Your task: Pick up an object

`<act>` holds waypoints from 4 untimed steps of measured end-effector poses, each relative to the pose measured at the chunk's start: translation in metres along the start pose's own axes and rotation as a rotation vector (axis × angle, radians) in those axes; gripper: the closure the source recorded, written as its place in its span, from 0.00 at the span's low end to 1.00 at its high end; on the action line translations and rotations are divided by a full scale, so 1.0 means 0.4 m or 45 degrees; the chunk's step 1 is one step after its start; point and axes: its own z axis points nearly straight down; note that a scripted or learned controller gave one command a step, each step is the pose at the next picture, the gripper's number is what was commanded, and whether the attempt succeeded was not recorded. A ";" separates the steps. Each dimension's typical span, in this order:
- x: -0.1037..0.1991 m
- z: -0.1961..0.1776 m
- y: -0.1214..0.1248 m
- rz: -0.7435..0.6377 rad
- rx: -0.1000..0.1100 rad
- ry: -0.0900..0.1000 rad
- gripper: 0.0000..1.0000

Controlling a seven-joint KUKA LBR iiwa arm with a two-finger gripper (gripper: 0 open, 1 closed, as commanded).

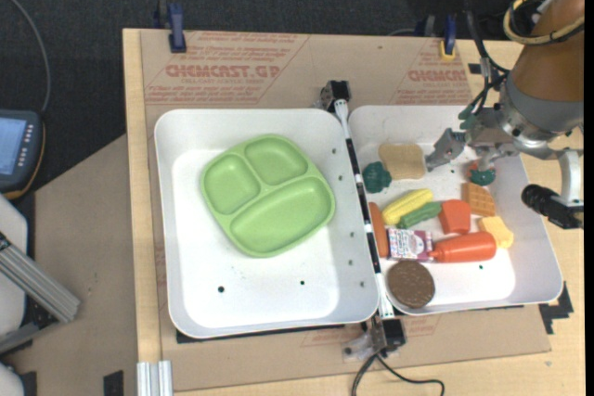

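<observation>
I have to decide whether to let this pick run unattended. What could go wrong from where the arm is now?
1. The toys in the right bin lie packed together: the corn, orange block and ketchup bottle touch or nearly touch, so the hand may pinch two things or push one aside.
2. The hand hangs near the bin's far wall, so a descent there might clip the rim.
3. The flat waffle may slip free.

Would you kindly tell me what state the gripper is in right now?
Gripper: above the right bin; open or shut cannot be told.
</observation>
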 end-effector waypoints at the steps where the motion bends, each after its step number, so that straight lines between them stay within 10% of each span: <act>1: 0.085 0.263 -0.045 0.000 -0.001 -0.001 0.00; 2: 0.084 0.290 -0.093 0.001 0.006 0.002 0.00; 3: 0.057 0.288 0.042 -0.002 -0.007 -0.003 0.00; 4: 0.093 0.289 -0.041 0.002 0.007 0.003 0.00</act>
